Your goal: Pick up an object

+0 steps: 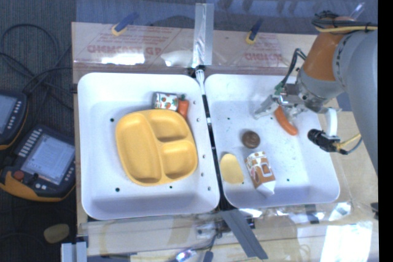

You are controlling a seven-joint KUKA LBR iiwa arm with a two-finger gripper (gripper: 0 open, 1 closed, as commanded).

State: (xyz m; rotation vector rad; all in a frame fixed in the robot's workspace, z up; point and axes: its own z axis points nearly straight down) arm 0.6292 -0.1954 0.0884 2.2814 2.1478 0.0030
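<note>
My end effector (277, 106) hangs in the right bin (319, 184), with the orange carrot (286, 121) lying just below it, long axis slanting away from the brown puck (250, 139); whether I grip it I cannot tell.

The claw (281, 106) hung over the right bin (319, 184), a carrot (286, 121) just beneath it, the yellow tray (156, 145) well left.

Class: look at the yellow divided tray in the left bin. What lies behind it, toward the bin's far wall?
Behind the yellow divided tray, a small printed carton and an orange carrot-like piece lie against its far edge. The tray's rim may cover their lower parts; anything beneath the tray is hidden.
</note>
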